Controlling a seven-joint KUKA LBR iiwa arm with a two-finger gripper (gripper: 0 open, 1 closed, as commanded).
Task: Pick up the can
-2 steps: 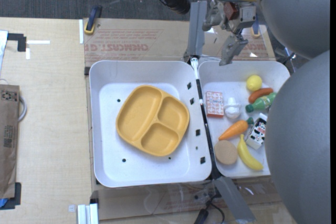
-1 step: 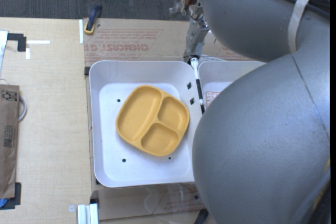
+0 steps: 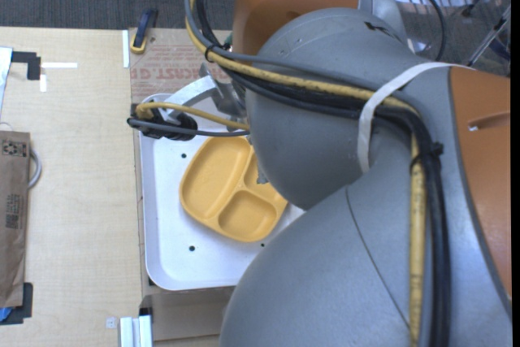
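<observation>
Camera view: arm [image 3: 349, 134] looming over bin [image 3: 162, 199].

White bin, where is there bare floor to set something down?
In the white bin, bare floor runs along the left wall and the front edge, left of and below the yellow tray. The back corner is crowded by cables, and the arm covers the right.

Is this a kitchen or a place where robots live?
Probably a robot lab or workshop, not a kitchen. A big grey and orange robot arm with cables reaches over a white bin holding a yellow divided tray on a wooden bench.
</observation>
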